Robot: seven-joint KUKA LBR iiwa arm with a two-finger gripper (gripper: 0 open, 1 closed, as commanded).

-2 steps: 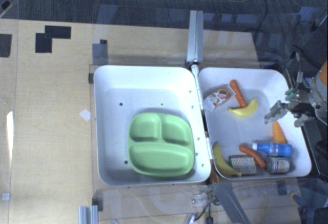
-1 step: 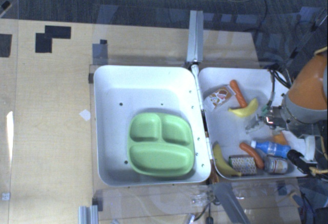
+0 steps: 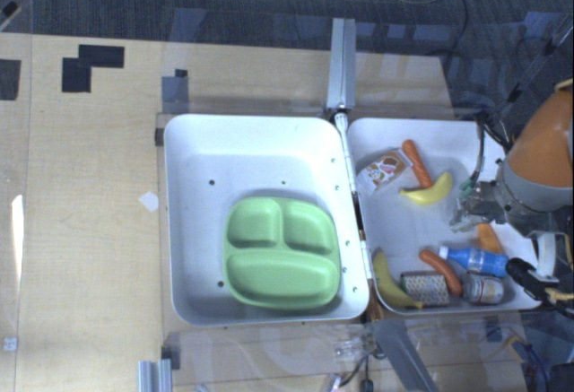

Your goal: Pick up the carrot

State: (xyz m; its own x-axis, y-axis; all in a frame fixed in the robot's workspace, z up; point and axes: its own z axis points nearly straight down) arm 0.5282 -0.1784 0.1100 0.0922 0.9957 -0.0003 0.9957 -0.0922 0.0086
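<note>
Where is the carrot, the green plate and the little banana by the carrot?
carrot [image 3: 416, 163], camera view, middle of its orange body.
green plate [image 3: 282, 252], camera view, ridge between its compartments.
little banana [image 3: 429, 191], camera view, middle of its yellow curve.

The carrot [image 3: 416, 162] is a slim orange piece lying flat on the floor of the right bin [image 3: 395, 229], in that bin's upper part. It runs at a slant, its upper end pointing toward the bin's far wall and a little left, its lower end toward the right. Its upper end is slightly paler and rounded. It rests just beside a small printed packet [image 3: 384, 170] on its left, touching or nearly touching it, and its lower end meets a short yellow banana [image 3: 429, 191] lying just below. Nothing covers it; its whole length shows.
</note>
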